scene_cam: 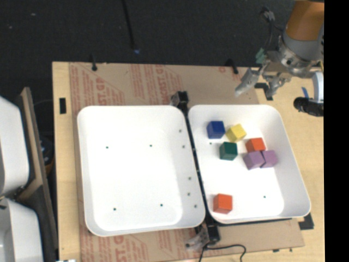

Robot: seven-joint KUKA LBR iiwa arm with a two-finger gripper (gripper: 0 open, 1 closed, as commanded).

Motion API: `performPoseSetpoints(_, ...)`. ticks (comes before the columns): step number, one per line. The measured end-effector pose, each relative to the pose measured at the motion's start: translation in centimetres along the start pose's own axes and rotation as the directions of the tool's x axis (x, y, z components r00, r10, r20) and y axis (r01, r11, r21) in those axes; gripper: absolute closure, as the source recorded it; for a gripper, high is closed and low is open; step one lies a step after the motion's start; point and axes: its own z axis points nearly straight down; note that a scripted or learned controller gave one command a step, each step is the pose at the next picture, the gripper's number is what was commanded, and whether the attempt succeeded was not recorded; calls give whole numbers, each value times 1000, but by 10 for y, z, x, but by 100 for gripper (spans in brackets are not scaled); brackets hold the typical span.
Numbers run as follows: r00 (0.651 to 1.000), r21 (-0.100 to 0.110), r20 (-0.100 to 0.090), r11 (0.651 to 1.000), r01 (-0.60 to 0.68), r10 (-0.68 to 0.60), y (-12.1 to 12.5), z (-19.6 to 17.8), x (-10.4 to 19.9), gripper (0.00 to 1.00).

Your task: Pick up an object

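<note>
The right bin point(289, 173) holds several small blocks. A blue cube point(216, 129) and a yellow cube point(236, 132) lie near its back. A green cube point(228, 150), an orange-red cube point(255, 144) and two purple cubes point(253, 160) point(269, 158) cluster in the middle. Another orange cube point(222, 202) sits near the front edge. My gripper point(260, 84) hangs above the bench behind the right bin's back rim, its fingers spread apart with nothing between them.
The left bin point(87, 146) lies beside the right one, a black clamp point(180, 99) standing at their shared back corner. Both rest on a brown cardboard sheet point(131, 81). White boxes point(11, 146) stand at the far left.
</note>
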Motion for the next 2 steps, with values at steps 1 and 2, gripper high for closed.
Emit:
performPoseSetpoints(1, 1000, 12, -2, 1000, -1, 1, -78, 142, 17, 0)
performPoseSetpoints(2, 1000, 4, -1, 1000, 2, -2, -65, 187, 46, 0)
